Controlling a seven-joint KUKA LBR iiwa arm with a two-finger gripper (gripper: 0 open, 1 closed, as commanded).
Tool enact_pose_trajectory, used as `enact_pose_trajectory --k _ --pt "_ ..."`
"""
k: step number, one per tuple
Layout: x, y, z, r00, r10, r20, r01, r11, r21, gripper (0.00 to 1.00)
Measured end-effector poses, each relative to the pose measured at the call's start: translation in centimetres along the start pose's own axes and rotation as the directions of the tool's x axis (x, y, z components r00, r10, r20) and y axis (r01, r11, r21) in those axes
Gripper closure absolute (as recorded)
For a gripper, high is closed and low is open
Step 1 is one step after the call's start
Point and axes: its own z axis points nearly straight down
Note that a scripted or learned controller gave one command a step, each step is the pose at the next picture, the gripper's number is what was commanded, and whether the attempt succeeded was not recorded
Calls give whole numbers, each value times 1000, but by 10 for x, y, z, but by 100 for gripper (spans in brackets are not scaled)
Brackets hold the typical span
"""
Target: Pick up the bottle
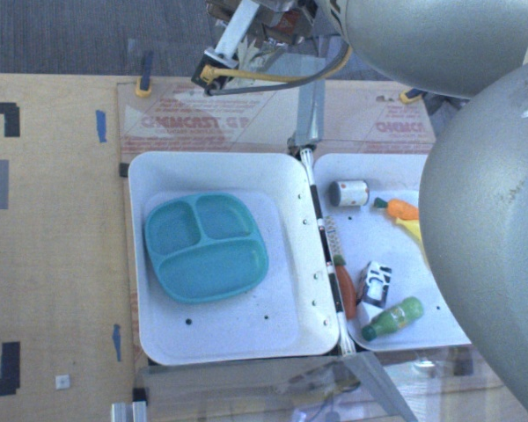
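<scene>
A pale wooden tabletop (53, 236) carries two shallow white bins side by side, and we see the hand (266, 26) up beyond their far rims, over the strip behind the left bin (282, 323). We cannot tell whether it is released or clenched, and nothing shows in its grasp. The green bottle (392, 317) lies well apart from the hand, down the view and to its right, on its side in the near corner of the right bin (370, 236), close against the near rim. Just beyond it, on the hand's side, we find a small black-and-white box (377, 284), and a thin orange stick (346, 290) runs along the wall between the bins. Nearer the hand lie a small pale can (349, 192), an orange carrot (403, 208) and a yellow piece (411, 229), partly under the arm. Bare floor lies open between the can and the box. Almost straight down the view from the hand, a teal divided plate (207, 245) sits in the left bin.
</scene>
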Motion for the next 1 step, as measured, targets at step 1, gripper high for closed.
enact_pose_trajectory --k 1 --pt "-4 3 -14 933 360 -1 -360 933 2 100"
